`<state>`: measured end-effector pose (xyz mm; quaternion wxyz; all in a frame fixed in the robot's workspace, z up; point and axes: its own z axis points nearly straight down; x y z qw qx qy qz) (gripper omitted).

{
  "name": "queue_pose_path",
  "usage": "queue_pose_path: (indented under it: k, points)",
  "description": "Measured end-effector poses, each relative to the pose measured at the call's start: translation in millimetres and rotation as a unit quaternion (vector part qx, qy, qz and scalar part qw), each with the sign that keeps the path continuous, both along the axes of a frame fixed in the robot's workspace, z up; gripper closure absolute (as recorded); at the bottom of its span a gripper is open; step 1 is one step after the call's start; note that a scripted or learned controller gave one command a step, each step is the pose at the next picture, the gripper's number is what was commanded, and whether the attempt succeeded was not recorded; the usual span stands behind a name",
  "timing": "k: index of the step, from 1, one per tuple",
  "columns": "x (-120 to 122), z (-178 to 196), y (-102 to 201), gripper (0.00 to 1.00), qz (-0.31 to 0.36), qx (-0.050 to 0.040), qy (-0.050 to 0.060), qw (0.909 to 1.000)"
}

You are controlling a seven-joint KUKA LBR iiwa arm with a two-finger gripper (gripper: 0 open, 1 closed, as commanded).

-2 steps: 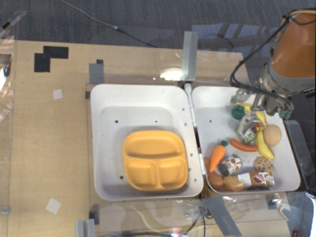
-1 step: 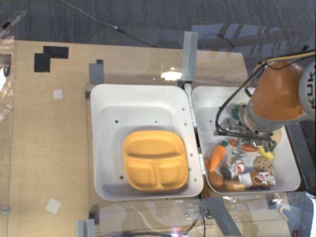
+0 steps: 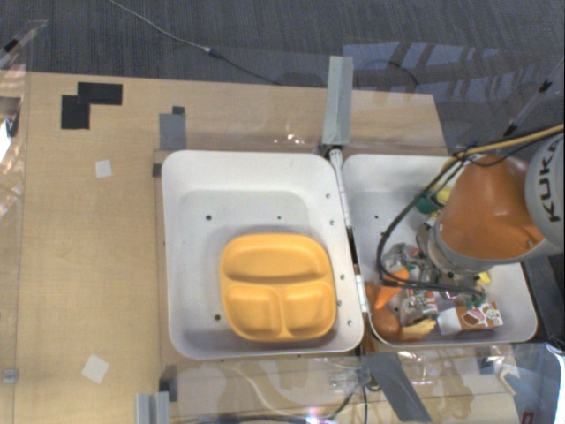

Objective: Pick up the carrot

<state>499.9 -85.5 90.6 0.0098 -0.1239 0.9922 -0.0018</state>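
We see the yellow tray in the left bin. The carrot lies near the right bin's left wall. Our gripper hangs just beside it among clutter; its state we cannot tell. We should centre over the carrot alone before closing.

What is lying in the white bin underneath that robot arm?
Under the grey arm, the right white bin shows an orange carrot-like piece, a yellowish item and a printed packet. The arm hides anything more.
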Motion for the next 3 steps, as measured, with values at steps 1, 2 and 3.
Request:
queue_pose_path:
  k: [1,2,3]
  points:
    - [3,13,1,1.0,0.003,-0.0002,-0.004,1.0]
    - [24,191,12,1.0,0.102,-0.0023,0.0,0.9948]
    - [9,203,-1,1.0,0.242,-0.0035,0.004,0.9703]
